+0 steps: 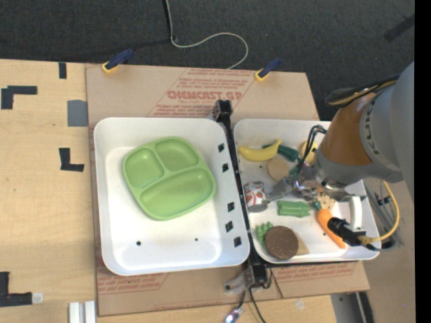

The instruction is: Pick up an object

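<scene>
Small red-and-white can [254, 196], on its side, dented-looking, at the left of the right bin [350, 253], close to the dividing wall. Likely target, since just ahead of the jaws, reaching in low from the right. Released or clenched, cannot tell; nothing visible between them. Banana [259, 152] farther off, green piece [293, 210] and carrot [331, 225] to the right, brown disc [281, 242] nearer. In the left bin [108, 180], well apart, a green divided plate [168, 177]

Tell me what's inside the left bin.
The left bin holds a green divided plate, its three sections bare. Whatever the plate covers on the bin floor cannot be seen.
</scene>
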